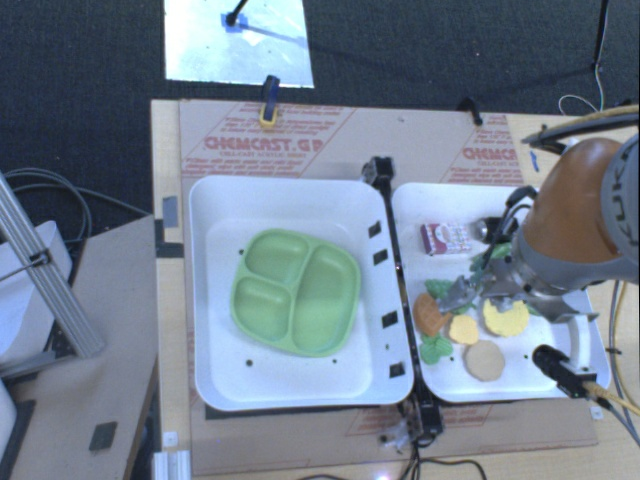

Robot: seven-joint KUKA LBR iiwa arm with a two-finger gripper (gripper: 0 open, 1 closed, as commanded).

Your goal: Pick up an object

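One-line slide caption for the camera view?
Gripper lowered among toy foods in the right bin; green divided plate in the left bin.

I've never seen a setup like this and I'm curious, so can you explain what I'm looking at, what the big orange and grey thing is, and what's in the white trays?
This is one picture from a camera fixed above a workbench, looking down at a slant. The orange and grey thing is a robot arm reaching in from the right; its job is to pick up an object. On the bench sit two shallow white bins. The left bin holds a green divided plate. The right bin holds a small red and white carton and a cluster of toy food pieces: an orange one, yellow ones, a tan round one and a green one. The arm's gripper is down among those pieces, but I can't tell whether it has hold of anything.
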